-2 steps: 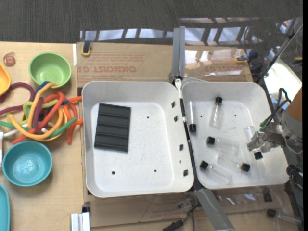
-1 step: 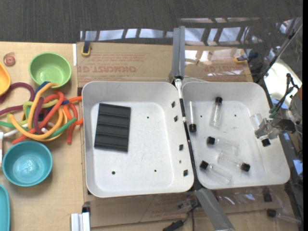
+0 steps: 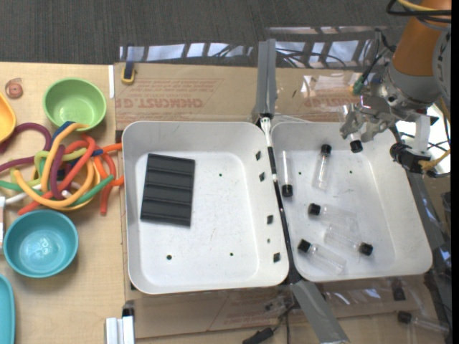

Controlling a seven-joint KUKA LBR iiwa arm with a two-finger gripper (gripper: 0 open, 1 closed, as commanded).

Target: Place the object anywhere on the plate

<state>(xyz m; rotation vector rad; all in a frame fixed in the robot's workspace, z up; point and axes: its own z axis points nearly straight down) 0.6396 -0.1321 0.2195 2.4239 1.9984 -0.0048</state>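
The vials — clear tubes with black caps — lie scattered in the right bin. The gripper hovers at that bin's twelve o'clock; whether it's pinching anything, I cannot tell.

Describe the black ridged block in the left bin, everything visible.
The black block is a flat, matte rectangle, its top split by grooves into about four horizontal ridges. It looks like foam or rubber. It lies flat on the floor of the left bin, near the left wall, slightly skewed. It touches nothing but the bin floor.
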